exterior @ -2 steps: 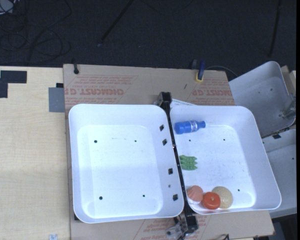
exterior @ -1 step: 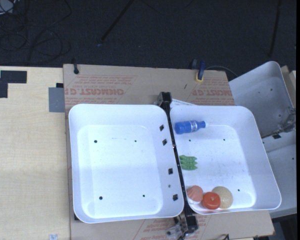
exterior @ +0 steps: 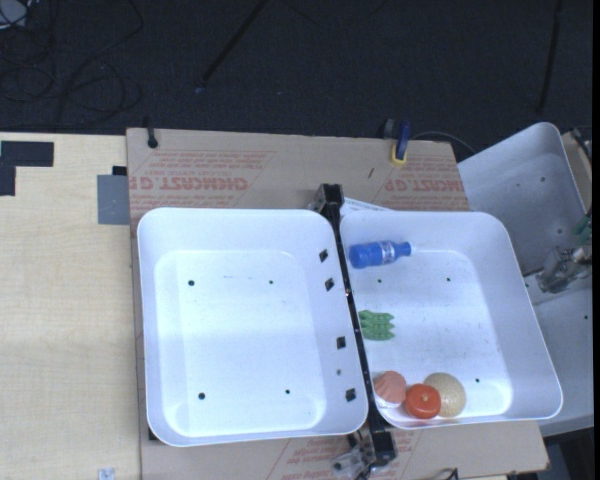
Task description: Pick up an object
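Starting at the left: the left bin [exterior: 238, 220] shows white floor and a few dark dots, so the action isn't here. Across the black divider [exterior: 345, 298] into the right bin [exterior: 485, 303], and this is where every candidate sits. Up top, a blue bottle [exterior: 378, 254] lies on its side hard by the divider, long axis running left to right, cap end pointing right and slightly up. Below it, also close to the divider, is a small green piece [exterior: 376, 325]. Down in the near corner sits a tight cluster: a pink piece [exterior: 389, 386], a red round piece [exterior: 423, 401] touching it, and a beige round piece [exterior: 446, 392] right behind.

How the jaws stand, I cannot tell. The arm enters from the right, so everything lies leftward of its approach. The bottle looks the cleanest target: it is well apart from the rest, and I'd close across its short width.
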Controlling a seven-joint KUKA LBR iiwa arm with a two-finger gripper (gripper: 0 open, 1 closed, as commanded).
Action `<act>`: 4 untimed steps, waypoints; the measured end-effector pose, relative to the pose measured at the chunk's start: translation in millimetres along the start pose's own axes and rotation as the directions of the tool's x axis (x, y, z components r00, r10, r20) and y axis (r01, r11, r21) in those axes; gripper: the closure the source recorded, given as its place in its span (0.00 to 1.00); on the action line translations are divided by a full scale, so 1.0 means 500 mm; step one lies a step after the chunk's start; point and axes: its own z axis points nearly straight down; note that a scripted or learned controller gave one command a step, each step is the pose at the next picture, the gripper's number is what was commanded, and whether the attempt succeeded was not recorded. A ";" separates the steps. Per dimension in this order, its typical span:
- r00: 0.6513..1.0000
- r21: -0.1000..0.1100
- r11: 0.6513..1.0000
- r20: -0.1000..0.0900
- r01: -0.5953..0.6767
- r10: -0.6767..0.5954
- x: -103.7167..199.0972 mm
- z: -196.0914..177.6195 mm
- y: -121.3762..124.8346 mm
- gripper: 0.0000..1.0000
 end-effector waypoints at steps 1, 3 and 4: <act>1.000 -0.011 1.000 0.004 0.002 -0.002 -0.002 -0.130 -0.014 1.00; 1.000 -0.012 1.000 0.004 0.002 -0.002 -0.002 -0.094 -0.047 1.00; 1.000 -0.003 1.000 0.001 0.001 -0.001 0.000 -0.033 -0.046 1.00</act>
